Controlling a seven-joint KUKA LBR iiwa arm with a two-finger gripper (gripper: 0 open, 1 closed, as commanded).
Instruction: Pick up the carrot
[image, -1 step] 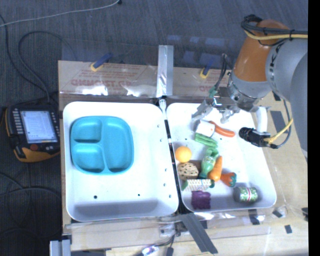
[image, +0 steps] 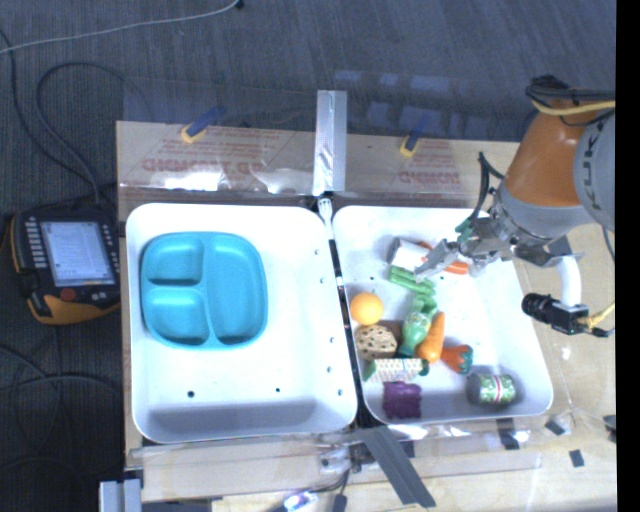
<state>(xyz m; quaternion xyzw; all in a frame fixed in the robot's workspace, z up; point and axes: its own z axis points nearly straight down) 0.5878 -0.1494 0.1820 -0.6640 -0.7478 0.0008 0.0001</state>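
While the hand (image: 452, 255) hovers with a grip I cannot tell, the carrot (image: 432, 337) lies below and slightly left of it, long axis nearly upright, beside the orange (image: 366, 307).

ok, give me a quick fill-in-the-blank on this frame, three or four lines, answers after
1. The blue divided plate lies in the ____ bin.
2. The carrot lies in the ____ bin.
3. The purple item lies nearer the bin's ____ edge than the carrot does.
4. The orange ball lies to the ____ of the carrot.

Missing words: left; right; bottom; left
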